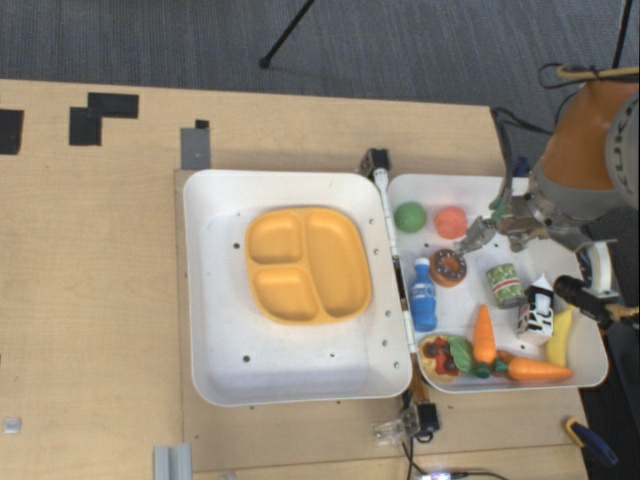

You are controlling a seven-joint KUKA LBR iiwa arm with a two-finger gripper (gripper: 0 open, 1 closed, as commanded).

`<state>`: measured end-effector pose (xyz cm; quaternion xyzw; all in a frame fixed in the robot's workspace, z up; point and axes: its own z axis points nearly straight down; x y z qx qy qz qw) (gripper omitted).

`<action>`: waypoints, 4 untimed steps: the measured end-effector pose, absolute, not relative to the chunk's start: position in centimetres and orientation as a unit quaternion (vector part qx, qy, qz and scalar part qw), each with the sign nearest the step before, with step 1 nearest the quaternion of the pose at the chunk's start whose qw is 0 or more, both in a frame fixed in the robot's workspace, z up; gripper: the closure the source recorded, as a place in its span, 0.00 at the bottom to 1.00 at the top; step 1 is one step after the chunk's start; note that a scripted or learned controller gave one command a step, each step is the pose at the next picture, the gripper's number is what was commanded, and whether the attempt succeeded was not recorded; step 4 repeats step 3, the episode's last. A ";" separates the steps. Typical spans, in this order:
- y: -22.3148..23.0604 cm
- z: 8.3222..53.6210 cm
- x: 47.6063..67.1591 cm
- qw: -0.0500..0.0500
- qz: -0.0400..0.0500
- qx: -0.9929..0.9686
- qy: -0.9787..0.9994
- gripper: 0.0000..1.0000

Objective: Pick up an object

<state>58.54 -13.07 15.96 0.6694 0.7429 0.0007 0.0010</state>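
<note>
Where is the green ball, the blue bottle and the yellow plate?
green ball (409,216): camera view, middle of the ball.
blue bottle (423,303): camera view, on its body.
yellow plate (345,268): camera view, its large compartment.

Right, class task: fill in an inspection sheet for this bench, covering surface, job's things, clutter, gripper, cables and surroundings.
Surface: wooden bench bearing two white bins side by side, black patches far left.
Job's things: right bin holds green ball, red ball, blue bottle, donut, can, carrots, banana.
Clutter: left bin holds a yellow divided plate.
Gripper: gripper over the right bin near the red ball; finger state unclear.
Cables: cable behind the arm.
Surroundings: grey carpet, dark stand leg.
</note>
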 end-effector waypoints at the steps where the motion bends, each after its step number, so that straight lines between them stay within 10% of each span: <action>1: -17.9 8.6 55.6 0.003 0.001 0.624 0.782 0.00; 2: -17.9 9.8 55.8 0.005 0.002 0.623 0.782 1.00; 4: -13.0 15.4 55.6 0.002 0.001 0.606 0.796 1.00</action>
